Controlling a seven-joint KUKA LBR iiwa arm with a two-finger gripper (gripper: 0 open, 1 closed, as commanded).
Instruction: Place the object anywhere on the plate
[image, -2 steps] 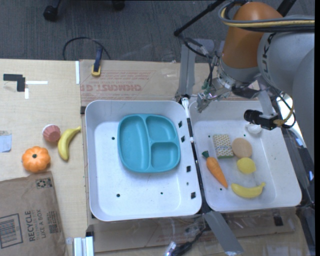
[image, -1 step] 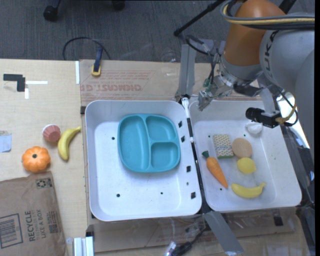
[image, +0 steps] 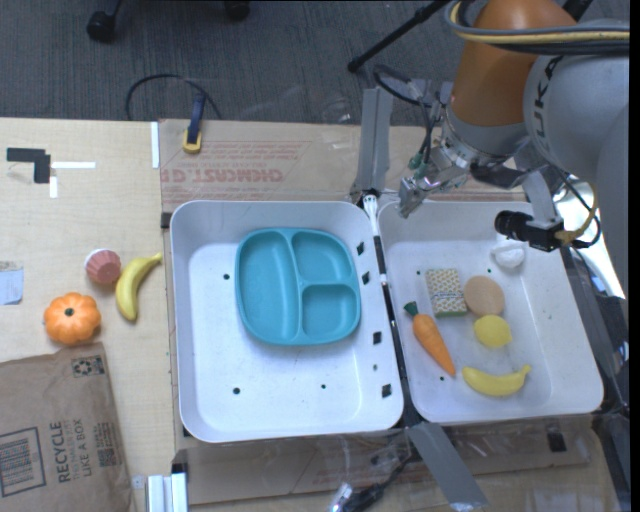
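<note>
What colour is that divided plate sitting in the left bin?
The divided plastic plate is turquoise blue, plain, with no pattern; the overhead camera view shows it best.

So the bench (image: 80, 200) is a light wood-look top. Taking the left bin (image: 200, 390) as the anchor: the right bin (image: 570, 390) sits touching it on its right. Off to its left are a banana (image: 133, 285), a small pinkish cupcake-looking thing (image: 103, 267), a little pumpkin (image: 72, 319) and a brown cardboard piece (image: 60, 440) printed RECYCLE.
</note>
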